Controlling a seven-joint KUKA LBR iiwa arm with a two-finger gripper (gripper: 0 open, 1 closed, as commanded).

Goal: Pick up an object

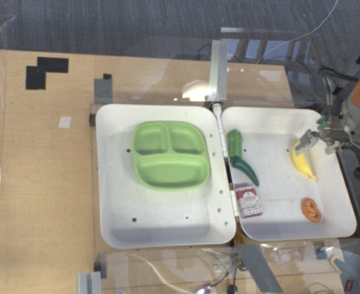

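Banana (304, 162) is the object nearest the gripper (317, 138), and it is taken here as the likely target. In the camera view it is seen lying in the right bin (278, 225), close to that bin's right edge and toward its far corner, with its upper end just beside the gripper. Whether the pincer is released or clenched cannot be told, since its tips are small and partly merged with the grey wrist hardware. No object is seen held in it.

Elsewhere in the right bin, a green pepper (239, 158) is laid along the left edge, a small red-and-white card pack (248, 201) is placed near the near left corner, and an orange ring-shaped toy (311, 210) is set near the near right corner. A green divided plate (170, 154) is seen in the middle of the left bin (115, 213).

Failure is judged possible in several ways. The curved, smooth banana could be pushed aside or rolled if it is met off-centre. Because it is so near the right edge, the bin wall could be struck on descent, or the fruit could be pinched only at its tip and dropped on lifting.
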